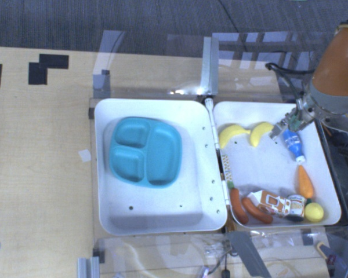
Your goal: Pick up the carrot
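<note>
Carrot (pixel 304 182) is spotted in the right-hand bin (pixel 261 161), lying near the right wall, tapered tip pointing up toward the far side, thick end toward the near corner. From the fixed overhead camera, it is seen as a small, smooth orange cone, short and plump, free of the things around it but closely hemmed in: a blue-and-white bottle (pixel 293 144) lies just beyond its tip, and a yellow lemon (pixel 314 212) sits just beside its thick end. The tool (pixel 294 120) is placed at the far right corner of that bin, over the bottle's upper end and apart from the carrot; how wide it is set, and whether anything is gripped, cannot be told from this angle. Trouble is easily imagined here. If the descent is made where the tool hangs now, the bottle is likely to be caught instead. A drop too close to the bin wall could see one side blocked by the rim. The tapered, slick shape may be squeezed out of a grip taken near the tip, so a grasp across the thicker middle would be judged safer. Elsewhere, two yellow bananas (pixel 247 134) and two sausages (pixel 248 207) are noted well clear, and a blue divided plate (pixel 145 151) rests in the left bin (pixel 156 207) on the table (pixel 40 172).
</note>
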`<action>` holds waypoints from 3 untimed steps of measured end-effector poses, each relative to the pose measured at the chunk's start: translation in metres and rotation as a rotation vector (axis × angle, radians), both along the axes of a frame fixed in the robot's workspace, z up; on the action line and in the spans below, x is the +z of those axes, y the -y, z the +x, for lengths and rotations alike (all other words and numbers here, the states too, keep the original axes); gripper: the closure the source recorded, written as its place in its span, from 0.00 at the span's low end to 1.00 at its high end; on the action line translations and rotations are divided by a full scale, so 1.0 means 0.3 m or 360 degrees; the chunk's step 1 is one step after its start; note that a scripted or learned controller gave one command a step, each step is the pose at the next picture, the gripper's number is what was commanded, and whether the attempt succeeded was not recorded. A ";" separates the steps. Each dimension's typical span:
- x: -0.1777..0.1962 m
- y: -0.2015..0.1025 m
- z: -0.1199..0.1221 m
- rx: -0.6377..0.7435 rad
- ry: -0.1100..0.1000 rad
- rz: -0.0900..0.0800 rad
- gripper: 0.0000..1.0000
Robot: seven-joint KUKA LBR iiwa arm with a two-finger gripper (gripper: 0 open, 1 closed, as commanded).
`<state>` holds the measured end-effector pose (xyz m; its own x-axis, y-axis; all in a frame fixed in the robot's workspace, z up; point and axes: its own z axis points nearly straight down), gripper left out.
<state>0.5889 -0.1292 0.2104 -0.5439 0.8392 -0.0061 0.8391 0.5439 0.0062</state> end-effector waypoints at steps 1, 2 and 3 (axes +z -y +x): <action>0.000 0.000 0.000 0.0001 0.0000 0.0000 0.00; -0.231 0.092 -0.217 -0.0265 -0.0007 0.0003 0.00; 0.190 0.180 -0.207 -0.0549 0.0001 0.0003 0.00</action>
